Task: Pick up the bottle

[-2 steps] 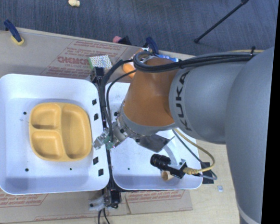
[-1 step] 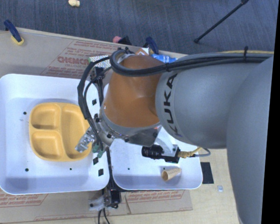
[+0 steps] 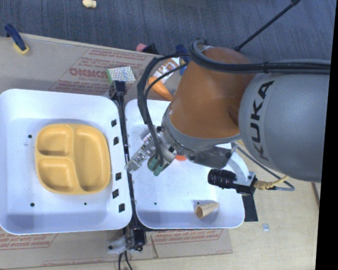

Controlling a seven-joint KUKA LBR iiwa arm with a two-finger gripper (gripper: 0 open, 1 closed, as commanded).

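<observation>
Both shallow white plastic bins point(image 3: 5, 148) are viewed from one fixed camera above the bench, angled downward, moderately close.

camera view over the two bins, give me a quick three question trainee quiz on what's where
1. True or false: the yellow plastic plate with three compartments lies in the left shallow white bin.
2. Which bin holds the small tan cone? A) left B) right shallow white bin C) neither
3. Fill in: the two-finger gripper hangs over the ___ bin, close to the black divider between the bins.

Key
1. True.
2. B, near that bin's front edge.
3. Right. No bottle can be made out between the fingers; the grey arm with the orange band covers the back of that bin.
</observation>
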